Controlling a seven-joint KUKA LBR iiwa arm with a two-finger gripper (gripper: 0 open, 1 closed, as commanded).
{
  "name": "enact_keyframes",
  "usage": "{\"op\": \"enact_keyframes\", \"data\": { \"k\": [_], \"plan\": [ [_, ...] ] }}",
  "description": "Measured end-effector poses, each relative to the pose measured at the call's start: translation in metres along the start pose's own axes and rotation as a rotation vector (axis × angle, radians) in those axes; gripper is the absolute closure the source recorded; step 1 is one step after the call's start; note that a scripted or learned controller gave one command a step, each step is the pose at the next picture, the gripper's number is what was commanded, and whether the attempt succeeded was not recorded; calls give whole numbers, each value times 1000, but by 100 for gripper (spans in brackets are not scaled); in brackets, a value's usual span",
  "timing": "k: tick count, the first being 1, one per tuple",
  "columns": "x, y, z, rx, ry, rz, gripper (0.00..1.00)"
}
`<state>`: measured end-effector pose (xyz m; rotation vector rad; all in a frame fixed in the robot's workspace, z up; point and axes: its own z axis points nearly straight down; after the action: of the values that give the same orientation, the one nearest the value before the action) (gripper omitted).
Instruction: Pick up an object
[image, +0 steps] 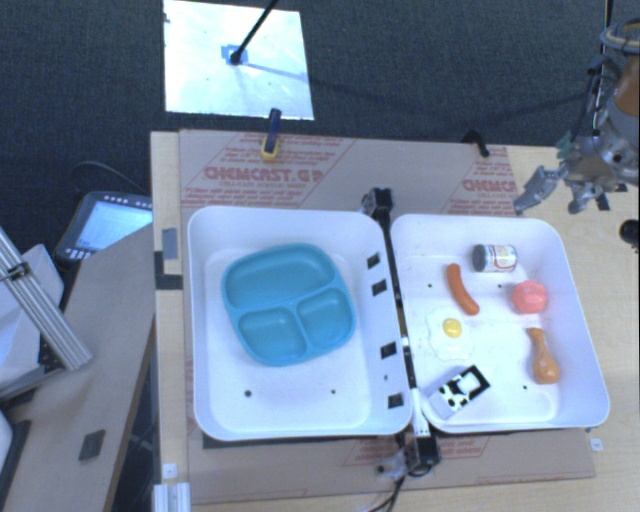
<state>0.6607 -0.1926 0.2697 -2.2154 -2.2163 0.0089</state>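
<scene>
Two metal fingers of the pincer (560, 192) splay apart above the glossy right bin (580, 330).

Red "CHEMCAST GP" print, repeated, on brown protective paper sheet (300, 165) under white bins; other print unreadable

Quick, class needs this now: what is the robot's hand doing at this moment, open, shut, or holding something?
Hand: open, holding nothing, raised beyond the far right corner of the shallow white right-hand bin.
</scene>
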Motion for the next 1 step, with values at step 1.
{"op": "enact_keyframes", "data": {
  "k": [1],
  "plan": [
    [1, 2, -9, -12, -2, -3, 0]
  ]
}}
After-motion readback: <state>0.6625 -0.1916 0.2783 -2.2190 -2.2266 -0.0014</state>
